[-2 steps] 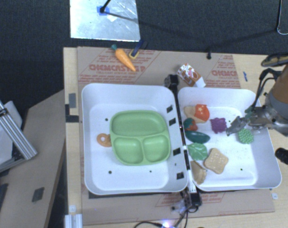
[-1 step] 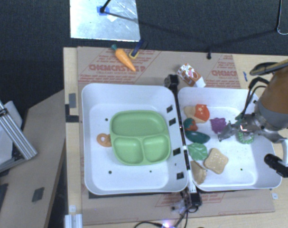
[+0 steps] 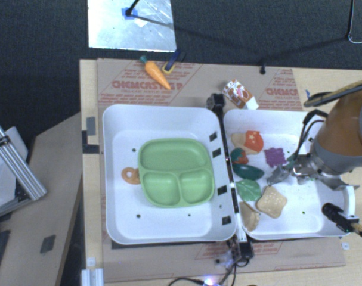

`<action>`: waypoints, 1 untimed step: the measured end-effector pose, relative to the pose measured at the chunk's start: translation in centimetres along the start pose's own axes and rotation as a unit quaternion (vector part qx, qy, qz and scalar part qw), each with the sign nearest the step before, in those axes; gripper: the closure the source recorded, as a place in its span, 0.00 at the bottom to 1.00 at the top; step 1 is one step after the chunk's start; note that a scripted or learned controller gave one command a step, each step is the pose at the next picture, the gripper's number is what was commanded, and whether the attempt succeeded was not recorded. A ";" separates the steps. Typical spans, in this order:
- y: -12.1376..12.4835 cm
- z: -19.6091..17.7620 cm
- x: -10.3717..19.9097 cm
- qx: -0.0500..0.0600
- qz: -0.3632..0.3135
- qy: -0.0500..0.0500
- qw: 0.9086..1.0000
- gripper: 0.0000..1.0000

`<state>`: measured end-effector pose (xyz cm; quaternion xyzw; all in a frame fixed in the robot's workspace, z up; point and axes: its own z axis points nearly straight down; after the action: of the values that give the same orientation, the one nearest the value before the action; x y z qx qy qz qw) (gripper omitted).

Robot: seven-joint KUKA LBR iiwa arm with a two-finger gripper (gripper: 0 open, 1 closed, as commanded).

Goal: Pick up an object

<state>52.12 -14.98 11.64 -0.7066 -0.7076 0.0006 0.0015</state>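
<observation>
The right bin (image 3: 303, 216) holds several toy foods: a red-orange piece (image 3: 253, 140), a purple piece (image 3: 275, 157), a dark green piece (image 3: 248, 171), a light green piece (image 3: 248, 189), a tan bread slice (image 3: 271, 202) and a tan chunk (image 3: 250, 215). My gripper (image 3: 278, 175) hangs low over this bin, between the purple piece and the bread slice and just right of the dark green piece. Nothing is visibly held in it. The grey and orange arm (image 3: 342, 133) comes in from the right.
The left bin (image 3: 169, 121) carries a green divided plate (image 3: 172, 171) and a small orange ring (image 3: 130, 176). Behind the bins lie a toy carrot (image 3: 157, 74), a small wrapped pack (image 3: 239, 94) and a silver sheet (image 3: 132, 16). The right bin's floor is bare at its right half.
</observation>
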 end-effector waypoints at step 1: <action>0.0 3.4 0.1 -0.001 0.000 0.000 1.000 0.00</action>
<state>52.12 -14.92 8.26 -0.7066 -0.7076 0.0003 0.0011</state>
